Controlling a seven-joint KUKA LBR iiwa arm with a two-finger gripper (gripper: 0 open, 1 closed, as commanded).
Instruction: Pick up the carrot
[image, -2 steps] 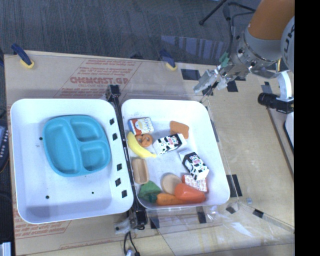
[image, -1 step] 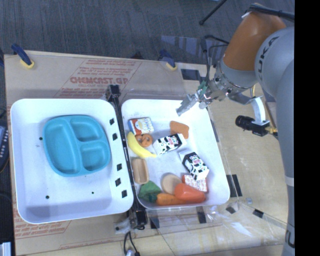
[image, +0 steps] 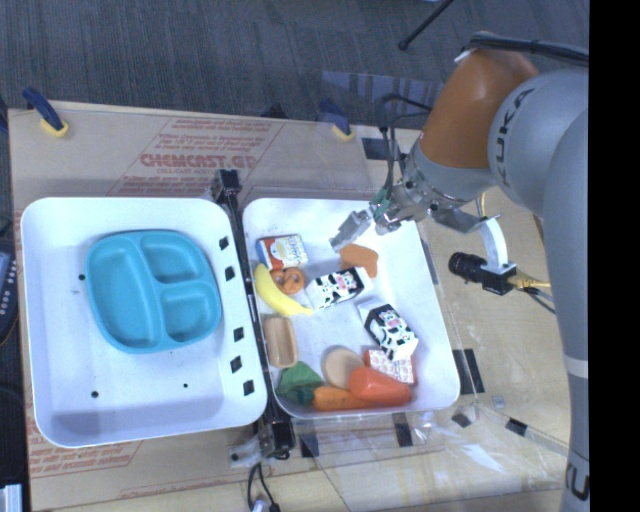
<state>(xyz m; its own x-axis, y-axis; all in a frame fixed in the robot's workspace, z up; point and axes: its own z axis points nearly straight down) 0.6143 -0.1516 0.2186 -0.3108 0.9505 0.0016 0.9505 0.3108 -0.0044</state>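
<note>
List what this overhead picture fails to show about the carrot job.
- Claw: too blurred in the camera view to tell its finger state.
- Carrot: its leafy end merges with the green toy, and the red toy overlaps it.
- Right bin: labels on the cartons too small to read.

Even, bright light; soft shadows; slightly blurred.

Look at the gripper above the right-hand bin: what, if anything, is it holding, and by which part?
Nothing is held. The gripper hovers over the back of the right bin, nothing between its fingers. The carrot lies at the bin's front edge.
</note>
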